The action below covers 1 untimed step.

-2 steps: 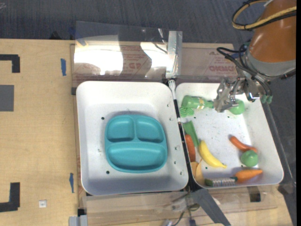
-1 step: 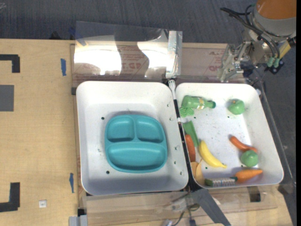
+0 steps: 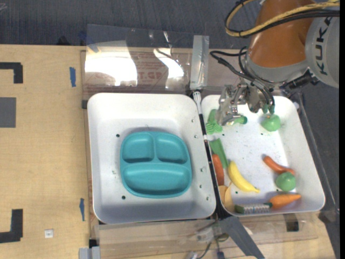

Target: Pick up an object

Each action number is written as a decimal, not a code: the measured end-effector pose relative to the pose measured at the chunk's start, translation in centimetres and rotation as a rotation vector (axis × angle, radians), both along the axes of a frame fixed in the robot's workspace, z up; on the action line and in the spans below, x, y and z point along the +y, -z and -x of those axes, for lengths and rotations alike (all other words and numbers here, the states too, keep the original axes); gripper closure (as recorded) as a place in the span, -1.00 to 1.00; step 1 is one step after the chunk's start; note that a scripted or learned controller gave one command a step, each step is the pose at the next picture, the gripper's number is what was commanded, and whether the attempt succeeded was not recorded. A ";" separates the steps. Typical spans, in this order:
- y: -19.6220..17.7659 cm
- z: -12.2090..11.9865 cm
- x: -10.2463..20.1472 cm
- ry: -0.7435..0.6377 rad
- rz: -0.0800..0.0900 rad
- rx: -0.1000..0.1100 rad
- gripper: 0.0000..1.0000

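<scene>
Robotics lab test cell. Plywood-topped table marked with black tape corners and blue tape tabs. 2 shallow white plastic bins butted together, clear acrylic shield behind. Grey industrial arm with orange band, loose yellow cabling.

Arm over the right bin, teal tray in the left.

The gripper hangs low at the far left corner of the right bin, beside a green brush on the rim. A green ball lies near it. Toward the near side: banana, carrot, another green ball, orange pepper. The left bin holds a teal divided tray. Table tan.
</scene>
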<state>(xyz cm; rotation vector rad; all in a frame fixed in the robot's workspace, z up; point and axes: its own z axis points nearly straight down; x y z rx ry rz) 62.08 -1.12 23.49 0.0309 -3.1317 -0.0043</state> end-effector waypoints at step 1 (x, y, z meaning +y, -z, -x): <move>-0.2 -4.5 9.0 -0.062 -0.001 -0.009 1.00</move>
